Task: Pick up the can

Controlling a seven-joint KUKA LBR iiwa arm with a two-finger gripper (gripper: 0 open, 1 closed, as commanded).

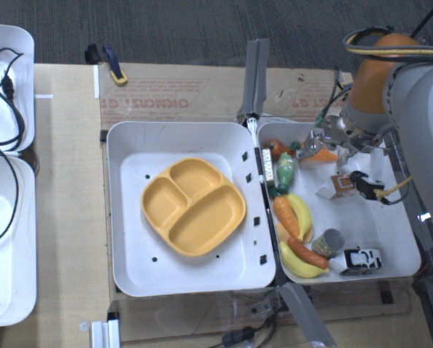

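Note:
The can (329, 243) lies near the front of the right bin (397, 227), its grey end facing up, touching a red pepper and a banana (300, 261). My gripper (316, 145) hangs over the back of the same bin, above an orange item (320, 156), well behind the can and apart from it. The grey arm with its orange band (379, 78) reaches in from the right. Nothing shows held in the gripper.
The right bin also holds a green bottle (283, 172), a carrot (286, 216), a small brown carton (341, 185) and a black and white object (362, 260). A yellow divided plate (193, 206) sits in the left bin (125, 194).

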